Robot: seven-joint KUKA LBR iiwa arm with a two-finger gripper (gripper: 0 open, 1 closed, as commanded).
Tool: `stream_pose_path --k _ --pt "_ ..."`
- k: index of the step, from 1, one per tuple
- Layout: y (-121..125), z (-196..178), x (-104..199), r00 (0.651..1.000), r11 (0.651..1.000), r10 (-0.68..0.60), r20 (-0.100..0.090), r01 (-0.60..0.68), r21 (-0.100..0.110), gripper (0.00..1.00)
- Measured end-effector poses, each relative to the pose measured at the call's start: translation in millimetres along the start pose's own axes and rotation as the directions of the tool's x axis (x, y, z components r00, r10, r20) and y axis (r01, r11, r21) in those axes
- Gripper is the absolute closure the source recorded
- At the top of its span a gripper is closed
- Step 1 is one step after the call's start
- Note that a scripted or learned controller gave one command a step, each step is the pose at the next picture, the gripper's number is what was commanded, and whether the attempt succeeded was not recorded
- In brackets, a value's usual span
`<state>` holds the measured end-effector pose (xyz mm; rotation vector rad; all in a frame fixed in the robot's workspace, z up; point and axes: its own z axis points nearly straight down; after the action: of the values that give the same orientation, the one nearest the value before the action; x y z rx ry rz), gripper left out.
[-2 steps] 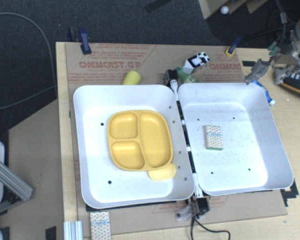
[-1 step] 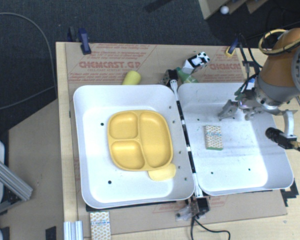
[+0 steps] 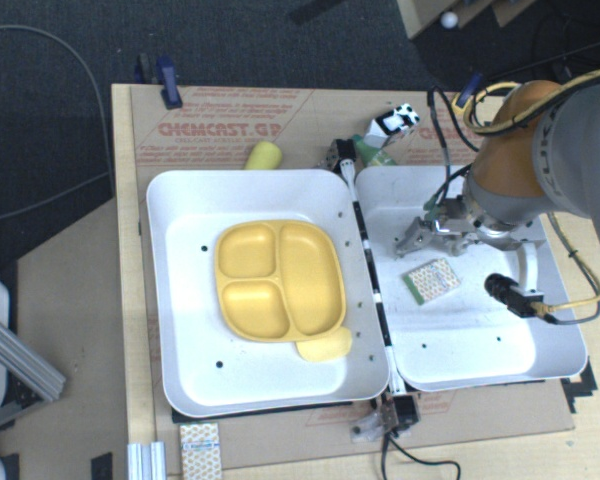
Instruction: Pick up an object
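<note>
Hovering hand (image 3: 425,236) — fingers spread, above green sponge (image 3: 431,280)

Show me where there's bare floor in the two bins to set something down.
Left bin: bare strips left of and behind the yellow plate, which fills the middle. Right bin: bare near half below the green pad; the far half is crowded by the gripper and arm.

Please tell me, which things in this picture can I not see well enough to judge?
- Gripper, camera view: the wrist above covers part of it, so open or shut is unclear.
- Small checkered packet in the right bin: too small to read or identify.
- Yellow piece under the divided yellow plate in the left bin: mostly hidden by the plate.
- Black-and-white object behind the bins: too small to identify.
</note>
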<state>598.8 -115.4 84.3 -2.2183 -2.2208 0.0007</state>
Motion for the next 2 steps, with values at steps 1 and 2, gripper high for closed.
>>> stream_pose_path --k 1,2 --pt "-62.9 0.2 -0.8 1.0 1.0 0.002 0.001 -0.002 0.0 0.0" --pt "-62.3 -9.6 -0.3 1.0 1.0 0.003 0.001 -0.003 -0.002 1.0"
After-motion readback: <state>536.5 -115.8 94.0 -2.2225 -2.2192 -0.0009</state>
